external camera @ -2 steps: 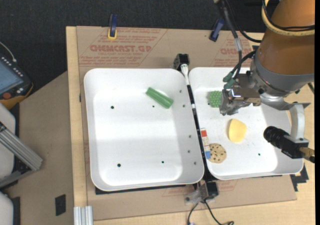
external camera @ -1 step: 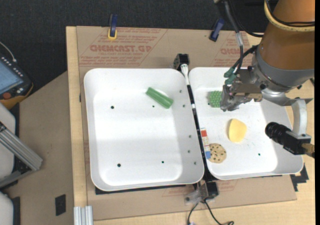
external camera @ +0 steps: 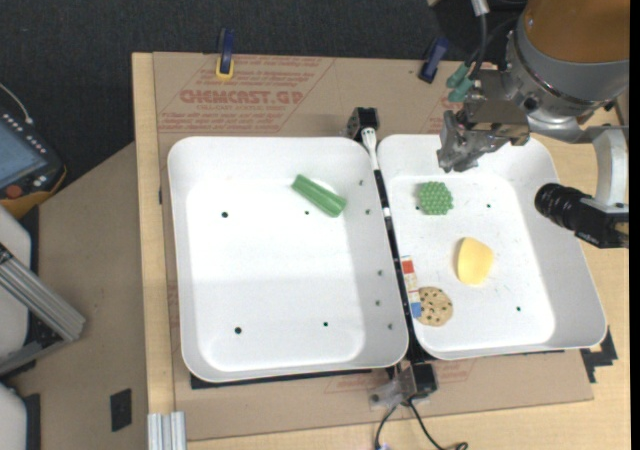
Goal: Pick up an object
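You see the tool [external camera: 458, 160] over the far part of the right bin [external camera: 560, 323], hanging from the grey wrist of the arm [external camera: 570, 48] that comes in from the right. Its dark fingers point down toward the bin floor. They look close together, but from this angle you cannot tell if they are closed or a little open. Nothing is visible between them, so the tool holds no object. It is just above and beyond the green bumpy ball [external camera: 434, 199], near it, but you cannot tell if it touches the ball.

In the right bin you find three things. The green bumpy ball lies in the far left part. The yellow piece [external camera: 475, 261] lies near the middle, apart from the ball. The brown cookie with dark spots [external camera: 434, 307] lies near the front left corner, close to the wall between the bins.

In the left bin [external camera: 200, 338] there is one green cylinder [external camera: 318, 195], lying on its side in the far right part, turned at a slant.

Both bins stand side by side on a cardboard sheet [external camera: 180, 98] on the desk.
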Robot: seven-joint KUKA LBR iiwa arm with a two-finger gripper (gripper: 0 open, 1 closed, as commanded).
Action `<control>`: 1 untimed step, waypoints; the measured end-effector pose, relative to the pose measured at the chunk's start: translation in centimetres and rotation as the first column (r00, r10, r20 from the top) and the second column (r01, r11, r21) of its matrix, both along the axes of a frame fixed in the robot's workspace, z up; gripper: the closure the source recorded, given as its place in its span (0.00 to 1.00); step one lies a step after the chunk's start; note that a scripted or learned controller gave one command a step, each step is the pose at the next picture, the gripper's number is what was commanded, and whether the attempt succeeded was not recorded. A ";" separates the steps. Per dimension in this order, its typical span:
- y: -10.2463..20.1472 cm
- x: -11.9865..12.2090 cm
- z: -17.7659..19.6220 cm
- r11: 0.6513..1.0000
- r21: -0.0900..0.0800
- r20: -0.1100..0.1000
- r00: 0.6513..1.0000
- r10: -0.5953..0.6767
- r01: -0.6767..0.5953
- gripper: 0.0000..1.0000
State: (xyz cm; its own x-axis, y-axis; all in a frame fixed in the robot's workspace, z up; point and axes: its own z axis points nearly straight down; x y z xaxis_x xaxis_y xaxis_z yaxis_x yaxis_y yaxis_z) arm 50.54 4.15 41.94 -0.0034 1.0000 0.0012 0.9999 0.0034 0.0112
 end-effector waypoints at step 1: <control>3.9 3.5 -1.2 1.000 -0.001 -0.008 1.000 0.001 -0.001 1.00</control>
State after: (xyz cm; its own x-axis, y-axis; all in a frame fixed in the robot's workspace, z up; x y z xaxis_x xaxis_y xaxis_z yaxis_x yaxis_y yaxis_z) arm 54.01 8.06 40.77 -0.0041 1.0000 0.0001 1.0000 0.0041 0.0034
